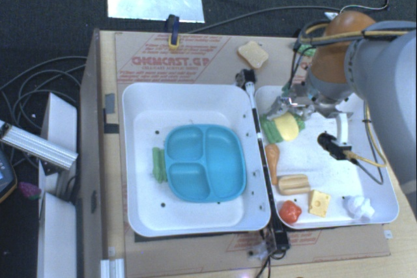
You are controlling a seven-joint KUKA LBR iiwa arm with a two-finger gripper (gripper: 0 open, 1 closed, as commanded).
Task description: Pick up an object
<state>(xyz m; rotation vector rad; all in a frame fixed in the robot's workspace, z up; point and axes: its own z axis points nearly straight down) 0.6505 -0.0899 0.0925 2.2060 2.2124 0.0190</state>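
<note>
Two white bins sit side by side on the bench. The left bin holds a blue plate with three compartments, and a green bean lies just beside the plate's left edge. The right bin holds the food toys I work among.

My arm comes in from the right, with the orange band above my wrist. My gripper is down at the far left corner of the right bin, right over a yellow lemon. Beside the lemon, toward the bin's left wall, lies a green piece, touching it. My wrist hides the fingertips, so I cannot tell how they stand, nor whether anything sits between them.

Nearer the camera along the left wall of the right bin lies a carrot, then a hot dog, then a tomato at the near corner. A cheese wedge rests just right of the tomato, and a white object lies near the bin's near right corner. A black clip on a cable hangs over the middle of the right bin.

Outside the bins, a bread slice rests on the cardboard behind them.
</note>
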